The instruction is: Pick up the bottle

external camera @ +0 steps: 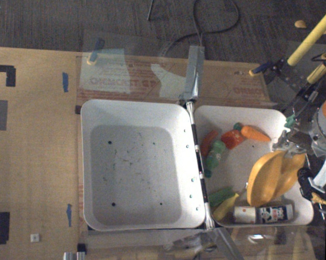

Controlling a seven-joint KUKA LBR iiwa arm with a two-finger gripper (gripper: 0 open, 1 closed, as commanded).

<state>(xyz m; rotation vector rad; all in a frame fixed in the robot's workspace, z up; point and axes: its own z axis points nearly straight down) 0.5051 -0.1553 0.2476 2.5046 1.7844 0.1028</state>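
The bottle lies on its side along the front wall of the right bin. It is white at the left end, with a dark label and a grey cap pointing right. My gripper hangs over the bin's right edge, above the top of a large yellow-orange curved piece. The gripper is well behind the bottle and does not touch it. The arm's wrist, with its orange band, enters from the right edge of the view.
The right bin also holds a carrot, a red pepper, green pieces by the left wall and a yellow-green piece just left of the bottle. The left bin sits beside it. Yellow poles stand at the back right.
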